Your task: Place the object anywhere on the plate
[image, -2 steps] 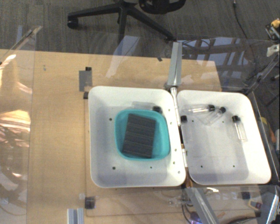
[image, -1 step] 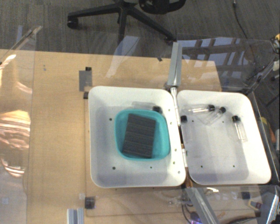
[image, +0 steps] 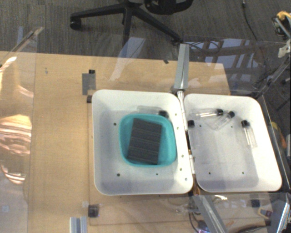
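Note:
A teal plate lies in the left white bin. On the plate rests a dark grey ribbed rectangular block, roughly centred and slightly tilted. Behind the plate, against its far edge, lies a clear vial with a black cap. The right white bin holds several clear vials with black caps: two near its far left and one farther right.
The two bins sit side by side on a wooden bench, with a metal post behind their join. Clear acrylic panels surround the bench. An office chair base stands on the carpet beyond.

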Controlling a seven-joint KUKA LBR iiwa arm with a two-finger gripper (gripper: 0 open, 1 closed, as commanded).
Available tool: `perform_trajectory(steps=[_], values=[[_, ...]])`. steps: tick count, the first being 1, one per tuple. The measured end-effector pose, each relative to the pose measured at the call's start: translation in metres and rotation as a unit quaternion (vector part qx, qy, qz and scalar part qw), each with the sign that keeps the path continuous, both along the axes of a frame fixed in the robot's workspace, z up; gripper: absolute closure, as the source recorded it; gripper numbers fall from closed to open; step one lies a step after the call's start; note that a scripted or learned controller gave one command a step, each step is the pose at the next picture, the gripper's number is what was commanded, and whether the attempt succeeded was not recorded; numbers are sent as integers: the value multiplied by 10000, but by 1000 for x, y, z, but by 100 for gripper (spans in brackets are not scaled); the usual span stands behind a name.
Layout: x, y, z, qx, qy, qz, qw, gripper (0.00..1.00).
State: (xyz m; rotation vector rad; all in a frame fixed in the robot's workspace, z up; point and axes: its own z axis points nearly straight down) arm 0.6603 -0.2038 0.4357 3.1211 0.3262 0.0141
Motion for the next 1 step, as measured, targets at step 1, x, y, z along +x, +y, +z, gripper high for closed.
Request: perform_trajectory(steps=[1], values=[[4, 0, 1, 6, -7, 12, 10000, 0]])
